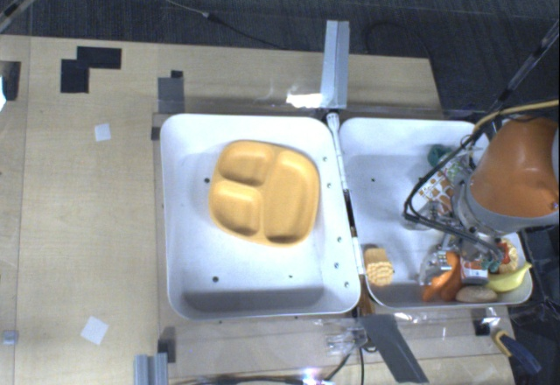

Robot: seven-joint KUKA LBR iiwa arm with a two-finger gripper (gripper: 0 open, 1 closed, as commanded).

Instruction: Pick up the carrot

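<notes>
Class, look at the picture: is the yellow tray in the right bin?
No, the yellow tray lies in the left bin.

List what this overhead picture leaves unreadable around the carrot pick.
- Gripper: the arm's orange band and wrist cover it from above, so its state is unreadable.
- Orange carrot: partly under the wrist; contact unclear.
- Green item in the right white bin: mostly behind cables, unidentifiable.
- Yellow and tan pieces at the bin's corner: too small and crowded to name.

Gripper (442, 262) low in the right bin (385, 156), carrot (440, 283) just beneath it, corn cob (378, 265) to its left.
</notes>
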